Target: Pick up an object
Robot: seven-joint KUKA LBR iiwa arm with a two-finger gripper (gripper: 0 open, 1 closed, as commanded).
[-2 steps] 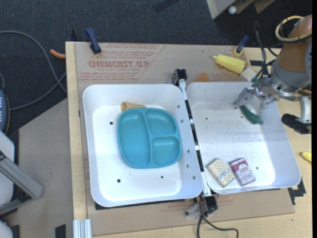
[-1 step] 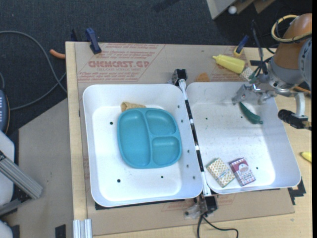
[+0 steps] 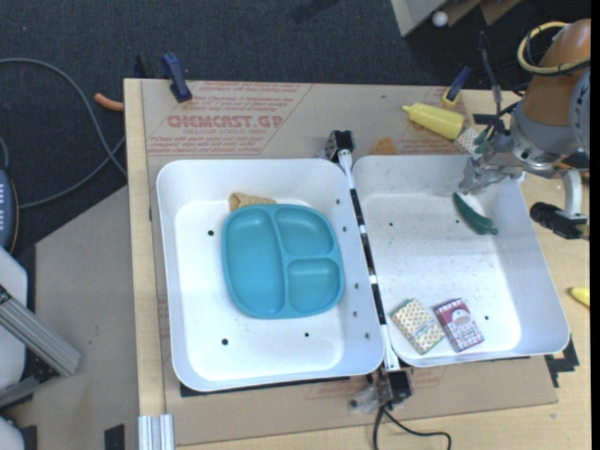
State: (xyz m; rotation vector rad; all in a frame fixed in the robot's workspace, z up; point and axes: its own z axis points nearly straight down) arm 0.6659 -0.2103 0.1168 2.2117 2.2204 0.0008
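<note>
Several things lie within our reach, and the nearest is the dark green, curved, pod-shaped object (image 3: pixel 475 214), resting on the floor of the right-hand shallow white bin (image 3: pixel 525 279) just below and in front of the tool (image 3: pixel 480 174). We cannot tell how the tool stands; its tip is too small and dim against the bin's far wall. We judge the green piece light, probably smooth moulded plastic, so it may slide or roll when nudged; we would take it across its narrow middle, square to its length. Further from the tool, toward the bin's near edge, lie a small tan patterned packet (image 3: pixel 416 325) and a red-and-white printed packet (image 3: pixel 459 323), side by side, flat and thin, harder to get under. Well away in the other bin, a teal plastic divided plate (image 3: pixel 281 259) covers a tan object (image 3: pixel 247 201).
</note>
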